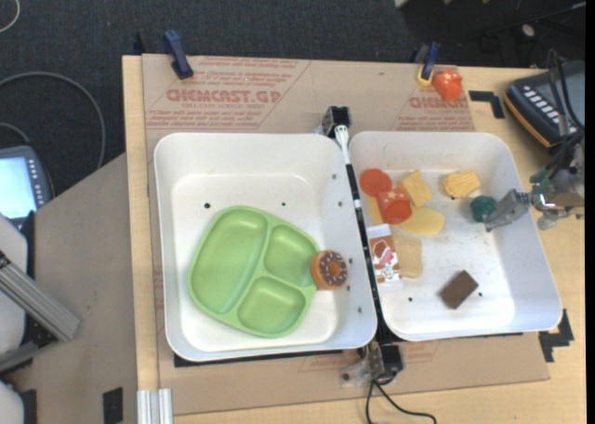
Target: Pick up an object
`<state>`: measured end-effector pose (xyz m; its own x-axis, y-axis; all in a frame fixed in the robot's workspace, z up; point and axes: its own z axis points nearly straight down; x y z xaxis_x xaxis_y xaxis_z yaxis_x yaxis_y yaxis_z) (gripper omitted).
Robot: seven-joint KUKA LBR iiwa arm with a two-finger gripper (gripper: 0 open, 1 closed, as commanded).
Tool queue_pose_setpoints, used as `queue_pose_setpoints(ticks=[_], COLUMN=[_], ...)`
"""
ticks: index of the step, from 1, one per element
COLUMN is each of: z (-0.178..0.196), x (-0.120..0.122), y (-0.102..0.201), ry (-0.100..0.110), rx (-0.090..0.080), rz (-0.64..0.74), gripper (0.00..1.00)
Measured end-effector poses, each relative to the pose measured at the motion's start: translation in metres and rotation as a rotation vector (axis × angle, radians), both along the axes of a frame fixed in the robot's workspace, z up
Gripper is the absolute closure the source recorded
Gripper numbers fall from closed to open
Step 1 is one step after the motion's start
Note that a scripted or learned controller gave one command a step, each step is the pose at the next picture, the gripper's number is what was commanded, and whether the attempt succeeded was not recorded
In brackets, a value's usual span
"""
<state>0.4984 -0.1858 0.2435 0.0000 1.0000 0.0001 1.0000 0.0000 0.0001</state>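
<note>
Target candidate: the small teal object [482, 208], sitting on the right bin's [521, 311] floor just off the gripper [507, 211] tip, on the side away from the arm. It looks to be touching or nearly touching the tip; can't resolve which.

Gripper state: cannot tell. The tip is a grey blur low over the bin near the arm-side wall, and nothing is visibly held in it.

My read: you're at approach/pre-grasp, lift not yet done. To do it well:
- Centre over the teal piece before closing. An off-centre close will prob. just nudge it further out.
- Descend straight; the bin wall is close behind the tool, so avoid a slanted entry.
- Watch the yellow ridged piece [461, 183], next beyond the teal one and slightly to one side; keep it out of the close.

Further out from the tool: a pale yellow piece [427, 221], red pieces [385, 194], a brown block [458, 289] well apart. Left bin [177, 227] holds a green divided plate [251, 269] w/ a donut [329, 270] at its edge.
</note>
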Motion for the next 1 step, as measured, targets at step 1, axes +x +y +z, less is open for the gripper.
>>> queue_pose_setpoints(ticks=[1], z=[-0.1355], x=[-0.0232], y=[0.0639], ry=[0.016], rx=[0.007], rz=[0.004], gripper=[0.00])
